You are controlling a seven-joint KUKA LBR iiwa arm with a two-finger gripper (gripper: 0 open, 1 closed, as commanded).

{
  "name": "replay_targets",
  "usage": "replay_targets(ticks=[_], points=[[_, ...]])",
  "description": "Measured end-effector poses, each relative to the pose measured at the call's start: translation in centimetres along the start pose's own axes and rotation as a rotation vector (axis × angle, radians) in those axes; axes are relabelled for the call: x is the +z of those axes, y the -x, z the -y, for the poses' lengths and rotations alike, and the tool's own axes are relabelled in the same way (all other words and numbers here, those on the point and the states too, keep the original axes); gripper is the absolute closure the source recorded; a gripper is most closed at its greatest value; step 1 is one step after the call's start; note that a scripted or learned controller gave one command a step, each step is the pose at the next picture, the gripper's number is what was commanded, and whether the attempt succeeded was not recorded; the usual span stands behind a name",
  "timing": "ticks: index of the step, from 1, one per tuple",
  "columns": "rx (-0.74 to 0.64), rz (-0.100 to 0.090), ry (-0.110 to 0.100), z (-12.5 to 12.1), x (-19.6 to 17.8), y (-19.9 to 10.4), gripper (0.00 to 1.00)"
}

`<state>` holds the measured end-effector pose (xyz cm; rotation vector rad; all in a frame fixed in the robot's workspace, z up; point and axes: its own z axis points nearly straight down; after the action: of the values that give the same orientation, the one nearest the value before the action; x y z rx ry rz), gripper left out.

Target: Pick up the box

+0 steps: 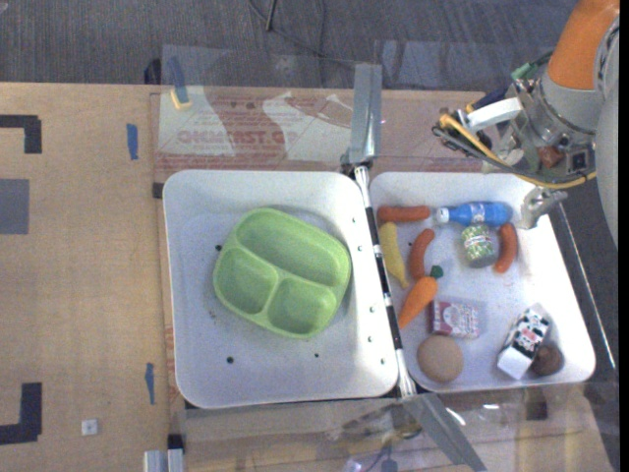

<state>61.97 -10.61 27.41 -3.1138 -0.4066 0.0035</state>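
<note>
The box is a small red and white carton lying flat in the front half of the right bin, between a carrot and a black and white milk carton. My gripper hangs over the back right corner of that bin, well behind and to the right of the box, with nothing seen in it. The grey wrist and orange band rise above it at the top right.
The right bin also holds three red sausages, a yellow corn cob, a blue bottle, a green jar, a tan bun and a brown ball. A green divided plate lies in the left bin.
</note>
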Motion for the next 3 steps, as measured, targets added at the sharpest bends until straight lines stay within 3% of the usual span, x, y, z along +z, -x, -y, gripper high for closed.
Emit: replay_targets(ticks=[1,2,3], points=[[0.05,0.003,-0.002,-0.7,3.9,2.0,0.0],[0.061,0.001,-0.002,-0.8,15.2,6.9,0.0],[-0.025,0.0,0.0,-2.3,16.7,-0.3,0.0]])
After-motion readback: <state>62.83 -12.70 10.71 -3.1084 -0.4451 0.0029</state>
